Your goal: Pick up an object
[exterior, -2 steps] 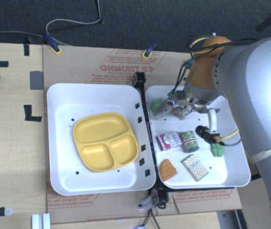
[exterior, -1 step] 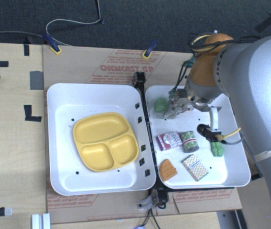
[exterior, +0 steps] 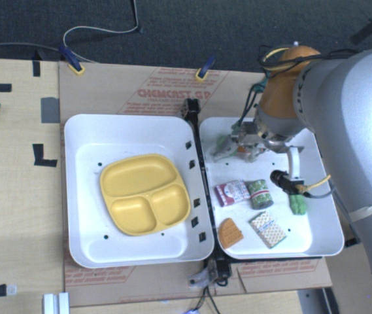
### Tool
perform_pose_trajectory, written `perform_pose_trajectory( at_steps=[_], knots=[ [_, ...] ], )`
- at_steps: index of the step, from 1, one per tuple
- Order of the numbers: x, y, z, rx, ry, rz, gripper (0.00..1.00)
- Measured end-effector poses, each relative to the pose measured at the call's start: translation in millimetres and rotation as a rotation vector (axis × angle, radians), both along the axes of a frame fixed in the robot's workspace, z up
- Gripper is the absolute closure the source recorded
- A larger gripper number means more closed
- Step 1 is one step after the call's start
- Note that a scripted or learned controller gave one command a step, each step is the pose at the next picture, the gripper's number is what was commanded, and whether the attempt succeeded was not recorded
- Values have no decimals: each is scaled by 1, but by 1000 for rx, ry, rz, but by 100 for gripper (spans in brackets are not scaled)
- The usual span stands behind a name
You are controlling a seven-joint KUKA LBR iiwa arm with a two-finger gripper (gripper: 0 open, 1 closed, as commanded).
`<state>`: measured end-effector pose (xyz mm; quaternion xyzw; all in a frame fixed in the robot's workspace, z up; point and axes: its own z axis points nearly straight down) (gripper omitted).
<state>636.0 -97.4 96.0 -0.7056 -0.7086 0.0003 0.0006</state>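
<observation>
The right bin [exterior: 316,241] holds several small items: a pink-and-white packet [exterior: 232,192], a green patterned block [exterior: 259,193], an orange cracker-like piece [exterior: 230,232], a white patterned packet [exterior: 268,229] and a green piece [exterior: 298,205] at the right. My gripper [exterior: 228,149] hangs over the bin's far left part, above and behind the pink packet, with its grey fingers [exterior: 221,150] pointing left. I see nothing between the fingers. The arm's orange band [exterior: 284,93] rises behind it.
The left bin [exterior: 84,142] holds a yellow divided tray [exterior: 145,193]. A black divider with clips [exterior: 197,175] runs between the bins. A black fitting and yellow cable [exterior: 297,185] lie over the right bin's right side. Cardboard [exterior: 166,93] lies under both bins.
</observation>
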Motion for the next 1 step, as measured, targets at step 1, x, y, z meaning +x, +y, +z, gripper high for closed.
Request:
perform_pose_trajectory(
  at_steps=[1],
  knots=[
    [0, 1, 9, 1, 1, 1, 100]
  ],
)
